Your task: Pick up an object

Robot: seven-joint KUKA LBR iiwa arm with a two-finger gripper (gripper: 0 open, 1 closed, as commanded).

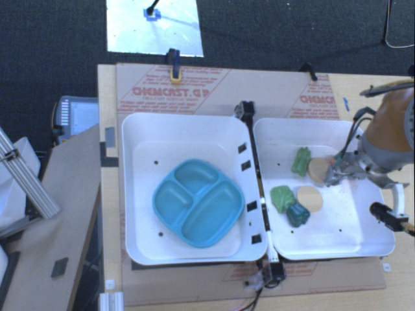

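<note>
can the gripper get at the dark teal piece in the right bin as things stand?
Probably yes. The dark teal piece lies uncovered in the right bin, touching a green piece and beside a tan disc. The gripper is up-right of it; those close neighbours could crowd a grasp.

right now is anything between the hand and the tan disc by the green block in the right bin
Nothing visible does. The hand sits at the right edge of the upper tan disc, with no object between them. The green block lies on the disc's far left side, away from the hand.
</note>
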